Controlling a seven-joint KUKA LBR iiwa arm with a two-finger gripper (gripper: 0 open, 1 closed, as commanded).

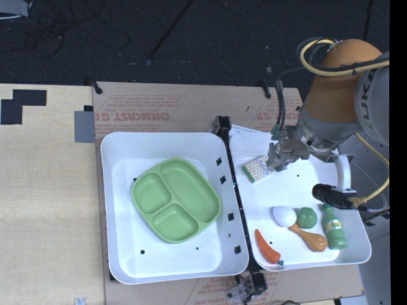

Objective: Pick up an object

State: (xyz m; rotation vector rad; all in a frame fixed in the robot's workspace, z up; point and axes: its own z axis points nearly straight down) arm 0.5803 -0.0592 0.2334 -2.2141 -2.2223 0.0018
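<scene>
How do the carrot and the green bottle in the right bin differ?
The carrot is orange-red and tapered; the green bottle is green and cylindrical with a label. The carrot lies at a slant by the bin's near edge; the bottle lies along the right wall. Both lie flat, away from the tool.

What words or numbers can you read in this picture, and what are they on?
Red print on the cardboard under the bins: upside down, too blurred to read for sure.
Red print on the cardboard's front edge: too small to read.
Green bottle label: too small to read.
Small patterned packet by the hand: a pattern, no readable words.
</scene>
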